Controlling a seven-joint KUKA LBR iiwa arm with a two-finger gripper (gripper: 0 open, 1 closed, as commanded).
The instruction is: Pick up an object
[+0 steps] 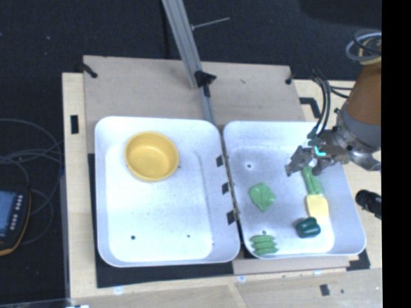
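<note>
The pincer (311, 161) hangs over the right bin (257, 140), its dark fingers spread apart and closed on nothing; it sits above the top end of a green-and-yellow brush-like object (314, 194), probably lined up for a try at it. Going near to far in that bin: a ridged green piece (262, 243) at the front rim, a dark green block (307, 227) just beside the yellow end, and a light green lump (262, 196) mid-floor. All lie loose and apart, which gives the fingers room. The left bin (160, 236) holds a yellow bowl (152, 156) upright. Both bins rest on the tabletop (250, 76).
</note>
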